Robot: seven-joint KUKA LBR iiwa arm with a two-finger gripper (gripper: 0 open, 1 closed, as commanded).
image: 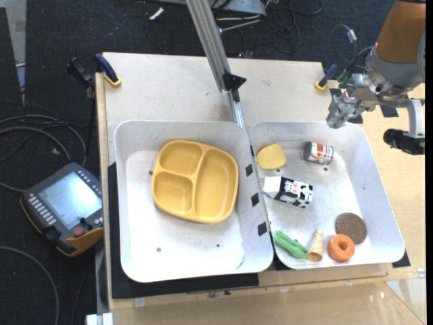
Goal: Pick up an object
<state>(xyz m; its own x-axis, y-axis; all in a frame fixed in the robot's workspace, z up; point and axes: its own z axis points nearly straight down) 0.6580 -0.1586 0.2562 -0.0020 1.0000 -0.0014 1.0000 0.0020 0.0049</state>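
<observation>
Gripper point(338, 117) sat over the back right rim of the right bin point(379, 181), above everything in it; couldn't tell its grip state, nothing seen in it. Right bin held a yellow chip-like piece point(271, 156), a small can point(318, 153), a cow-print carton point(291, 191), a brown cookie point(351, 227), an orange donut point(341, 247), an ice cream cone point(316, 246) and a green pea pod point(290, 244). Left bin point(135, 249) held a yellow divided plate point(195, 180).
</observation>
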